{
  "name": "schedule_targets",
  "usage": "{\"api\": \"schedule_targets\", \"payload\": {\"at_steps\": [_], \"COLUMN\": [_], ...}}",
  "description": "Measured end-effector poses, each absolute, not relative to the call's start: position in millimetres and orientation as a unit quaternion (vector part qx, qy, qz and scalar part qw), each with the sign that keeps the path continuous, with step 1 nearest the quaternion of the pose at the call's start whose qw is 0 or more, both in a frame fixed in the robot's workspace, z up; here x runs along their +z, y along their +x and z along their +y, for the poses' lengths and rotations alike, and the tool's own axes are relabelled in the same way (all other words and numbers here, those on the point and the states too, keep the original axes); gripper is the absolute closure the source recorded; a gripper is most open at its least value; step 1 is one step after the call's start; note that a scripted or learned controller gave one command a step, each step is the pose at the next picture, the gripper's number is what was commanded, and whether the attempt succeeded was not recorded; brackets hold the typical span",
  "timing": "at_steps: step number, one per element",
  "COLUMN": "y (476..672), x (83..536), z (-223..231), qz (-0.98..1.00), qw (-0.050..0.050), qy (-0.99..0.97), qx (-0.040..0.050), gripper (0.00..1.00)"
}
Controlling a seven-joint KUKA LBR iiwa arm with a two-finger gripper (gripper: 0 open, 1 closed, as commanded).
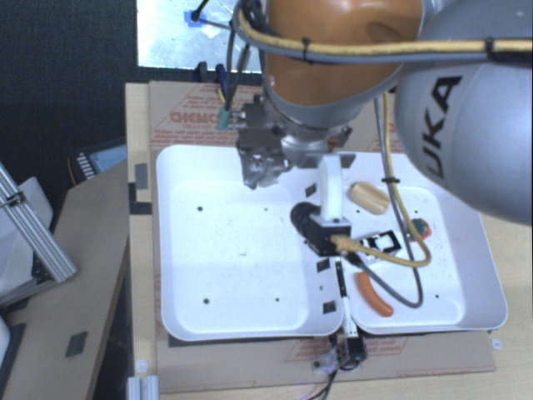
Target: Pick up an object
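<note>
We saw the gripper [265, 173] hovering over the left bin [216, 248], couldn't tell its grip, hot dog [374, 294] in the right bin [466, 290].

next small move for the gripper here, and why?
Probably shift toward the right bin before descending. The gripper hangs over the left bin's far edge, with nothing seen under it, while the orange sausage-shaped piece and the tan bread-roll-shaped piece lie in the right bin.
</note>
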State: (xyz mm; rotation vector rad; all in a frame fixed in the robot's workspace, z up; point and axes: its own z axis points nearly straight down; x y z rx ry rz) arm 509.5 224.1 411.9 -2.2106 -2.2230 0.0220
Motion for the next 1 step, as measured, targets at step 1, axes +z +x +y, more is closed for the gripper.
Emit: {"api": "schedule_targets", "payload": {"at_steps": [1], "y": [486.2], "x": [411.9], "z": [135.7], "qz": [-0.705], "qw": [-0.001], "qy": [-0.71], "qx": [0.0004], "gripper": [1.0]}}
